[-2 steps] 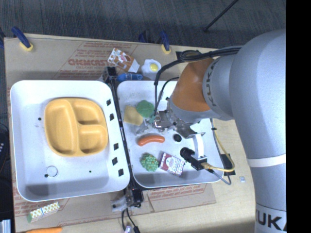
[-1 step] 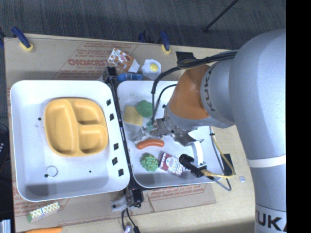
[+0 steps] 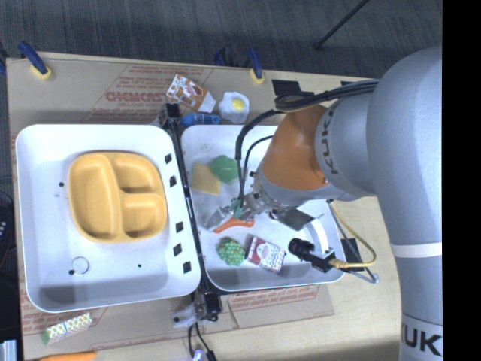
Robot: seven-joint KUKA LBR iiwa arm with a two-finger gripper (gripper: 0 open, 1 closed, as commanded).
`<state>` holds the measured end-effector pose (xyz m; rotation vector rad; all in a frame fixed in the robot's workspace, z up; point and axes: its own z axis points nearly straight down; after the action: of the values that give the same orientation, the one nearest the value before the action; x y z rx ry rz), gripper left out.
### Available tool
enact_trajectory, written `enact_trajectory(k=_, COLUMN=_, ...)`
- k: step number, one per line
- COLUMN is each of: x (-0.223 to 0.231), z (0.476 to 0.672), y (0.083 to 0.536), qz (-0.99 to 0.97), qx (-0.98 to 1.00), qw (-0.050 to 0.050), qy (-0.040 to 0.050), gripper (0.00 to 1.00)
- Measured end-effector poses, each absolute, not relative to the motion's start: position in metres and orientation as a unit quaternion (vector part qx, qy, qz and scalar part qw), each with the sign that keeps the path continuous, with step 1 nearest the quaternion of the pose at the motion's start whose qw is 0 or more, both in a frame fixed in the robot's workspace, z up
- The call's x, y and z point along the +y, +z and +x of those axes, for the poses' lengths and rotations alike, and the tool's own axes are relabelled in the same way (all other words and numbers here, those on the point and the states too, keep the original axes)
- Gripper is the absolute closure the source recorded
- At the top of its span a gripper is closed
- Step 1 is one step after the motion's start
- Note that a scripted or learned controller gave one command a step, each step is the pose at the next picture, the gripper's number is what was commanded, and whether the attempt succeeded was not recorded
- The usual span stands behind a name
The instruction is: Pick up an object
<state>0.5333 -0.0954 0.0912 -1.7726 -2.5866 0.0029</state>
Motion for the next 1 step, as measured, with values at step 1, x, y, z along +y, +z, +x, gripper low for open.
enact_trajectory(k=1, x=-0.1115, z=0.5196, y=0.0909, qz=-0.705, qx=-0.709, qw=0.004, qy=0.0016, gripper=0.00)
